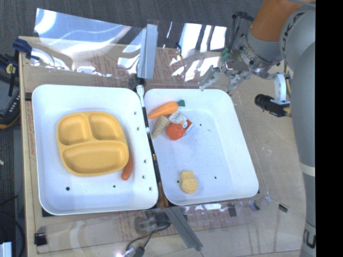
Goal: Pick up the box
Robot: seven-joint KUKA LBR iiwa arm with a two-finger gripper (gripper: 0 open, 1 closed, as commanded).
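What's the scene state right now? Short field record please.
gripper: above the right bin's far edge, fingers spread, holding nothing
box: red and white, right bin, near left part, beside carrot
cookie: right bin, near front
left bin: yellow divided plate, sausage at its right edge
task status: box not yet picked

No legible text, label or number anywhere.

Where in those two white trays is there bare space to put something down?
The right bin has open floor along its right side and between the cracker and the box. Its upper left is crowded with the carrot. The yellow plate takes most of the left bin.
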